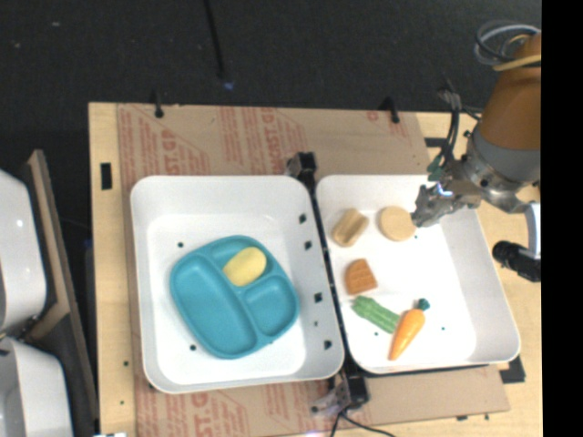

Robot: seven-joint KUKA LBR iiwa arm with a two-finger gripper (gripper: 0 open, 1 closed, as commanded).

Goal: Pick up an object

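While the arm [510, 116] reaches in from the right, its gripper [428, 209] sits low over the right bin [474, 280], near that bin's back edge and just beside the round tan cookie-looking piece [396, 223]. Honestly can't tell whether it's open or closed, it's just a dark blob at this angle, and nothing is visibly clamped in it.

Stuff in the right bin: a tan bread roll [348, 227] near the back-left corner, right next to the round piece. An orange-brown chunk [361, 276] sits toward the left edge, mid-bin. Closer to the front edge there's a green pickle-ish veggie [374, 311] touching a toy carrot [408, 330], which lies at a tilt with its green top pointing back.

Left bin [146, 271] has a blue divided plate [232, 309] in the middle, with a yellow lemon-like lump [244, 266] in its back compartment.
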